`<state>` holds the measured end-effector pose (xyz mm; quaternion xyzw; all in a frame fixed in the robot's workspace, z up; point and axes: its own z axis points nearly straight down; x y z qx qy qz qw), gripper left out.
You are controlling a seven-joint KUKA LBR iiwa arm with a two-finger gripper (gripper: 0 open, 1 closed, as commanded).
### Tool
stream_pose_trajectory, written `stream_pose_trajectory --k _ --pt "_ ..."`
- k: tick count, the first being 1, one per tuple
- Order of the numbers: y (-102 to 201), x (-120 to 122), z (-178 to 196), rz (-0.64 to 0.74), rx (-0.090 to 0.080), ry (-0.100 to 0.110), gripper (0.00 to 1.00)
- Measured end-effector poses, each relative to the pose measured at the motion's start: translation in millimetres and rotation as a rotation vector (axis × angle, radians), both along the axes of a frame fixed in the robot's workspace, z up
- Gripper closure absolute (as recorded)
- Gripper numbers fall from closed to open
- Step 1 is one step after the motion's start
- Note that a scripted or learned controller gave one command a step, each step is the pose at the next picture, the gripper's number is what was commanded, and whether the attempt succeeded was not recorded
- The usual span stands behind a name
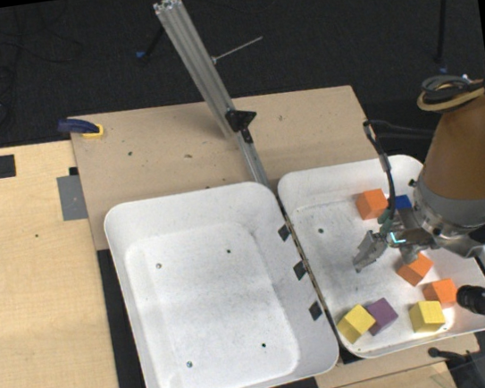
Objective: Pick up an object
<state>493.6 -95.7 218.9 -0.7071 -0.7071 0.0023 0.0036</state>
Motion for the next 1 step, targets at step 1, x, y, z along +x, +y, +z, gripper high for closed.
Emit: stream_pose_trajectory --k 1 --pt "-1.7 0.7 1.9 -0.004 -0.001 -0.005 0.00"
